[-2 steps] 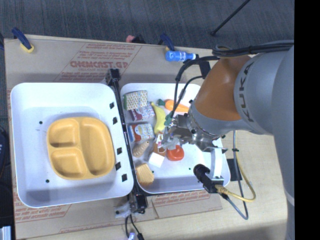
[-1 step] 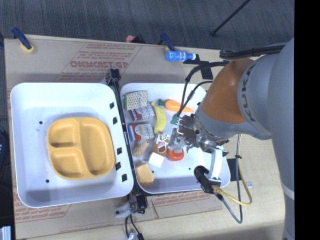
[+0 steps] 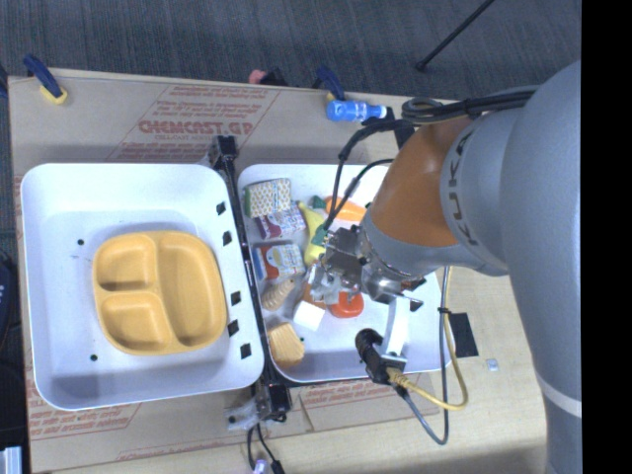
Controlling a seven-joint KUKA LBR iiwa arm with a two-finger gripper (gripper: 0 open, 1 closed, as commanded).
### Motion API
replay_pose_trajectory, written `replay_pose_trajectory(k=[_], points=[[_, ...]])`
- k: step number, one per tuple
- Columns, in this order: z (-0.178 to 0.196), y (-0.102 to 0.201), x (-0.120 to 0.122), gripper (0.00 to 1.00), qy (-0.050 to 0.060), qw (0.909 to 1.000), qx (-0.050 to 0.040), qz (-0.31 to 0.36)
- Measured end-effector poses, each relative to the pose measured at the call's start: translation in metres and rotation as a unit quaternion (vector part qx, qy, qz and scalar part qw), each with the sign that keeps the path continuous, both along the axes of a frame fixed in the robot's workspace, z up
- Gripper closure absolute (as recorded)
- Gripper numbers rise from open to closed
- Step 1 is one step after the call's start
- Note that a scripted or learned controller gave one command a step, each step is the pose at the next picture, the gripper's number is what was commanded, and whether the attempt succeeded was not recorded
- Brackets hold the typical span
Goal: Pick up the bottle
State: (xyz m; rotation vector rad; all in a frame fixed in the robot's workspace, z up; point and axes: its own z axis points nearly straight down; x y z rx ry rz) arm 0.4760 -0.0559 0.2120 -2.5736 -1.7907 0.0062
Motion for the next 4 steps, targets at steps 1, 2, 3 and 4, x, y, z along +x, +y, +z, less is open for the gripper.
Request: replay_pose_trajectory(k=[1,2,3,4], points=[[0.100,-0.143,0.000,1.00,-0.003,0.9998,-0.0018,-0.020],[0.010,-0.146,0.000,1.00,-0.001,0.9989,-0.0002,-0.046],[0.023,-0.141,0.000,1.00,-0.001,0.9906,-0.0016,-0.137],[0.021,-0.142,0.000,1.00,-0.001,0.9553,-0.0016,-0.296]])
